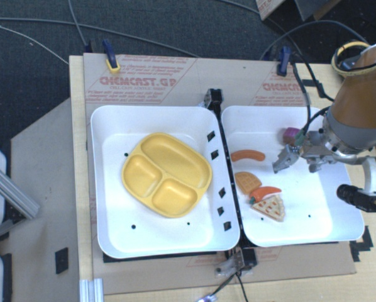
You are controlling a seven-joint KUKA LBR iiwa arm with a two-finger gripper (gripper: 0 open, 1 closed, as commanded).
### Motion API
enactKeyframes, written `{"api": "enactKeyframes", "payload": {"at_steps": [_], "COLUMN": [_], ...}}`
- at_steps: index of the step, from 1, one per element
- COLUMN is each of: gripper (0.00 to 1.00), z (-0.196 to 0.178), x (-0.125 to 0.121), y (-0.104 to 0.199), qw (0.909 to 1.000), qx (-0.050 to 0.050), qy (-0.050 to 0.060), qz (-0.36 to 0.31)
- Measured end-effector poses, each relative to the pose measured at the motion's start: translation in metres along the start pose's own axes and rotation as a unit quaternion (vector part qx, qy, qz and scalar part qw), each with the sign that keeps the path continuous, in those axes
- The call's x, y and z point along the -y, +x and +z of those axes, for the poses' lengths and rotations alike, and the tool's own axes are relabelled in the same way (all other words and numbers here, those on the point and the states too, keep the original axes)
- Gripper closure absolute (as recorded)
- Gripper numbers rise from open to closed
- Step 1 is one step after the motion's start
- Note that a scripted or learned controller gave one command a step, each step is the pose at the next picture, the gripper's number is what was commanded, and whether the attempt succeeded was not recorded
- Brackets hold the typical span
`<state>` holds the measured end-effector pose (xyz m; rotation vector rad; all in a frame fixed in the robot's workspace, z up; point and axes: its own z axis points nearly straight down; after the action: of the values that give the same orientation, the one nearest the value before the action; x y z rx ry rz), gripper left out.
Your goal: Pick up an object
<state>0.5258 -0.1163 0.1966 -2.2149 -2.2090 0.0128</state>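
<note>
My gripper (293, 155) hangs over the right bin (314, 231), fingers spread apart with nothing between them. Nearest candidate: the toy sausage (247, 156), lying flat on the bin floor just left of my fingertips, apart from the round cookie (247, 182) below it. Assessment: it appears a light, rigid plastic piece, smooth and rounded, so liable to slip or roll under a glancing pinch. Recommended hold is across its narrow middle, jaws square to its length. A purple item (292, 133) sits close behind my fingers (identity unclear). The pizza slice (270, 206) and the yellow divided plate (167, 175) in the left bin (106, 187) lie further off.
</note>
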Motion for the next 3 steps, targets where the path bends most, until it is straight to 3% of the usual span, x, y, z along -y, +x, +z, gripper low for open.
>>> {"api": "enactKeyframes", "payload": {"at_steps": [1, 3], "gripper": [0.00, 0.00], "z": [-0.007, 0.099], "x": [-0.003, -0.004], "y": [0.000, -0.003], "qw": [1.0000, 1.0000], "qx": [0.001, 0.001], "qy": [-0.007, -0.006], "qz": [-0.002, -0.001]}}
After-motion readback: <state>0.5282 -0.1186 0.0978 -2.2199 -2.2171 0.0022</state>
